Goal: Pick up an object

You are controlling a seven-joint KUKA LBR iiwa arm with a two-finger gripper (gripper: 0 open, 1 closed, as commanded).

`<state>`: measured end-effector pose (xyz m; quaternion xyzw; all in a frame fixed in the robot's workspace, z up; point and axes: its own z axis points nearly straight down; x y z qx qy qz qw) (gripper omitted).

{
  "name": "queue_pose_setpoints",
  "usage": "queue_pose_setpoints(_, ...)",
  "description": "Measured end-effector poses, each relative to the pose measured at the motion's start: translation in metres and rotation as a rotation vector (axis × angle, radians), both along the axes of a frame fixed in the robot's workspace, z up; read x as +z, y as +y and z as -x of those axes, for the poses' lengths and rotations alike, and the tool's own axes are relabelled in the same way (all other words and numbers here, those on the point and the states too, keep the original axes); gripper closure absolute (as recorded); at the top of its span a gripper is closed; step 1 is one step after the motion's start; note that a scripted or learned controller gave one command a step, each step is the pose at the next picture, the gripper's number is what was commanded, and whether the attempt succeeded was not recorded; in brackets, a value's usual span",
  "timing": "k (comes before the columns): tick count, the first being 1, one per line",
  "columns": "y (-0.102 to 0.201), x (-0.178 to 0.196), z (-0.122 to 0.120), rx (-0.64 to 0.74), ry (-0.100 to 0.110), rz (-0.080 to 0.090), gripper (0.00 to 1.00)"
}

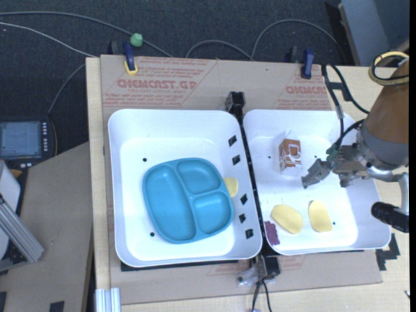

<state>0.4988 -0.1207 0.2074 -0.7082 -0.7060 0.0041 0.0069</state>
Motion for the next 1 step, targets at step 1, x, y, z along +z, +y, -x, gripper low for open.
queue_pose_setpoints(1,0.0003,0.0062,-0.003,0.004,-0.013,0.002,0.0)
